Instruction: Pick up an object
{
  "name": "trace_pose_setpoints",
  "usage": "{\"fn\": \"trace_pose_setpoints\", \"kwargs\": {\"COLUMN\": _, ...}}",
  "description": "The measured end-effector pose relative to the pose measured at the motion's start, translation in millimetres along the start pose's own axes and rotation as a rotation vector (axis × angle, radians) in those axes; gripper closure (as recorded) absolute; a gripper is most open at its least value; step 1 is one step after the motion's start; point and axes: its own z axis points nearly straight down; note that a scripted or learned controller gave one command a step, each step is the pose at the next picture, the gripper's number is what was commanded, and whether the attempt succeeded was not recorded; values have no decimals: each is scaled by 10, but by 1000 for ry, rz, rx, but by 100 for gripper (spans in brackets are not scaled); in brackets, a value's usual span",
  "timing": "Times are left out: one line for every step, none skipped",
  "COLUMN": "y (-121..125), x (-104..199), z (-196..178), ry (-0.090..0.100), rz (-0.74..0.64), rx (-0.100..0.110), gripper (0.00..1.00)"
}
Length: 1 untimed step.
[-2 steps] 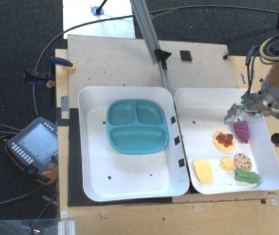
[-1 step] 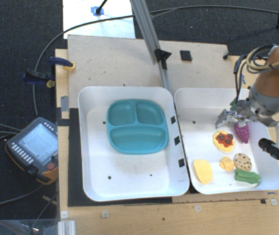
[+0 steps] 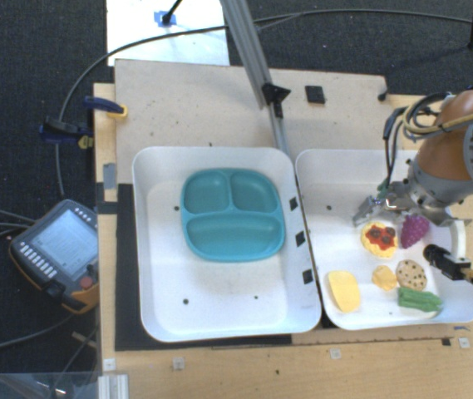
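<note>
Pizza toy (image 3: pixel 379 238) lies just below the hand (image 3: pixel 375 209) (right bin).

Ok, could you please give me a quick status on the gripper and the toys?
Gripper low in the right bin, above the pizza toy. Nothing seen between its fingers. Grapes, cookie crowd close by. Teal plate sits in left bin.

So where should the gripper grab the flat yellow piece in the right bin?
Probably across its narrow width, coming straight down from above. The yellow piece lies flat and alone on the right bin floor, longer than wide, with free space along both long sides for the gripper.
</note>
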Motion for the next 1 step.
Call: {"fn": "trace_pose_setpoints", "kwargs": {"y": 25, "x": 3, "z": -139, "ry": -1, "rz": -1, "rx": -8, "gripper": 100}}
